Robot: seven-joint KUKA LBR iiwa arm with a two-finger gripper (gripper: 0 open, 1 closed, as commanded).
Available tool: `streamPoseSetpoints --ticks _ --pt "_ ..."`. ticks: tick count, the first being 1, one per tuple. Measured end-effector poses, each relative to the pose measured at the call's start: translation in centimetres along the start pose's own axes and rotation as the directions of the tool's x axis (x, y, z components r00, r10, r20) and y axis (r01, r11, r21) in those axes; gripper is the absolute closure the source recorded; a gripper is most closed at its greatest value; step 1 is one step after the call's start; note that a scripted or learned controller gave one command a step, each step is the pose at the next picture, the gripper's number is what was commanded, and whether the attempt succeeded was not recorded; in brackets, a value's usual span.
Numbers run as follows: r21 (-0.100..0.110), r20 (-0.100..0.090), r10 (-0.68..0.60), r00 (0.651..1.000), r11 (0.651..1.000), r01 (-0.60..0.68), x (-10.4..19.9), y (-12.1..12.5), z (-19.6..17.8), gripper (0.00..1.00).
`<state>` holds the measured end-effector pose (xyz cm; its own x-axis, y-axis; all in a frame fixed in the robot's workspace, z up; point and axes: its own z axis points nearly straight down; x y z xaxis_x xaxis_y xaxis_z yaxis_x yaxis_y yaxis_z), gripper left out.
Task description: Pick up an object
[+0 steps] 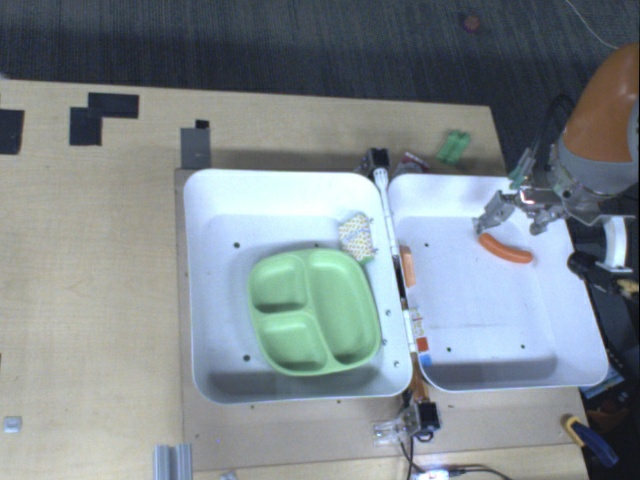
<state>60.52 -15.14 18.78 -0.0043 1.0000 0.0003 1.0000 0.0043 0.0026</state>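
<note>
Sitting far to my left in the other bin, a green divided tray (314, 310) touches a patterned scrap (356, 234). My fingers (494, 214) spread open, empty, just above the orange sausage (505, 251).

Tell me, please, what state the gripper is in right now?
Gripper: open, fingers spread, holding nothing, poised above the small orange sausage-shaped object in the right-hand shallow white bin.
</note>
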Motion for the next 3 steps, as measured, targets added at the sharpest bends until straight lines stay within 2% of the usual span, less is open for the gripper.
streamPoseSetpoints --ticks 1,2,3 --pt "-0.003 0.0 -0.002 1.0 1.0 0.002 1.6 6.0 10.2 0.0" --pt "-0.007 0.002 -0.006 1.0 1.0 0.006 1.7 6.1 9.1 1.0" --pt "-0.004 0.002 0.001 1.0 1.0 -0.001 -3.5 6.5 -0.8 1.0"
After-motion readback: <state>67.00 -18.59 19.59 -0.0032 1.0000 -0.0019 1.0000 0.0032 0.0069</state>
